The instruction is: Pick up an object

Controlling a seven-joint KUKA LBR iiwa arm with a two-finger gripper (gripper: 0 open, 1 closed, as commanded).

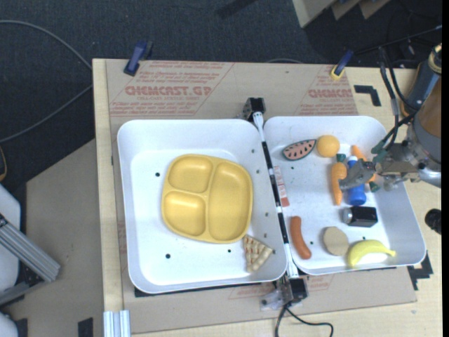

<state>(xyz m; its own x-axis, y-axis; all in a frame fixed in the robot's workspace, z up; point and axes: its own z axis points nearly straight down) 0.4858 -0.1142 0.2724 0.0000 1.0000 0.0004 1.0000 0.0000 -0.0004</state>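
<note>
One yellow three-compartment plate [208, 198] lay in the left bin [140, 146], while the gripper [365, 173], its state unclear, hovered over the right bin's [309, 209] toys.

Pale yellow three-compartment plastic plate [208, 198] in left white bin [140, 146]. Right white bin [309, 209]: red-green watermelon slice with dark seeds [300, 149], orange ball [327, 145], orange carrot [338, 182], red sausage [299, 236], yellow banana [370, 252], black block [362, 216], tan oval [336, 241]. Tan waffle-patterned cone [256, 252]. Desk [182, 90] brown, red lettering.
</note>
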